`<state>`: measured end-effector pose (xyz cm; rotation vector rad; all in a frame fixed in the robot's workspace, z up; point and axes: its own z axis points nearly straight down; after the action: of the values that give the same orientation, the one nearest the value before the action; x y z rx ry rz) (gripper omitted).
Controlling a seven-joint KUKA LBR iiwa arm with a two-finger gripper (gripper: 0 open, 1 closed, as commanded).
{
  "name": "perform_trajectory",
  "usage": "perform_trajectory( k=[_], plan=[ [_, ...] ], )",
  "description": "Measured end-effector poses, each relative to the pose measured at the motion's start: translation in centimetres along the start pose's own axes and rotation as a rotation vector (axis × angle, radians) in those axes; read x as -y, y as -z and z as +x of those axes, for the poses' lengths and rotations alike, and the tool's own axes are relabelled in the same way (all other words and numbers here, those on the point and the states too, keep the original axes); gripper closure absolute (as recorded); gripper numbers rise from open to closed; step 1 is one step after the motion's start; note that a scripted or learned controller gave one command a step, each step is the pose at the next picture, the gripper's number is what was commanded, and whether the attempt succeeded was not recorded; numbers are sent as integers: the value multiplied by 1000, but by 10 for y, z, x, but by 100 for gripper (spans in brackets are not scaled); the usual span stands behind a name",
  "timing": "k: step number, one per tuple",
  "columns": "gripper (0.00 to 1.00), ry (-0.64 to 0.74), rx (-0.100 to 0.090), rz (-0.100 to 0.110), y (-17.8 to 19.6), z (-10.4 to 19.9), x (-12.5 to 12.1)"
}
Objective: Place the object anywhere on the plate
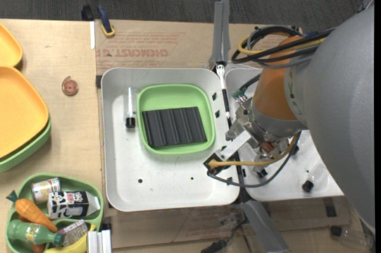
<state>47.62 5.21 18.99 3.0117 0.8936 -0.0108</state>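
Camera view shows a dark grey ribbed slab (174, 127) lying flat on the green square plate (205, 103); the tool's (250, 153) grip cannot be told.

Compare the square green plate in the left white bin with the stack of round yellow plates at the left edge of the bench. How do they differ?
The square green plate is light green with rounded corners; the stack of round yellow plates is orange-yellow and curved. The green plate lies inside the left white bin and carries a dark ribbed slab; the yellow plates rest on the wooden bench, cut off by the picture's edge. Both lie flat, with raised rims.
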Motion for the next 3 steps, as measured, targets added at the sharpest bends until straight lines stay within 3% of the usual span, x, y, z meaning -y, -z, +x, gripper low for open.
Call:
perform_trajectory(
  k=[1, 2, 3],
  plan=[
    [0, -55, 0, -1, 12, 12, 18],
    [0, -218, -2, -2, 118, -40, -63],
    [0, -291, 0, 0, 58, -15, -24]
  ],
)
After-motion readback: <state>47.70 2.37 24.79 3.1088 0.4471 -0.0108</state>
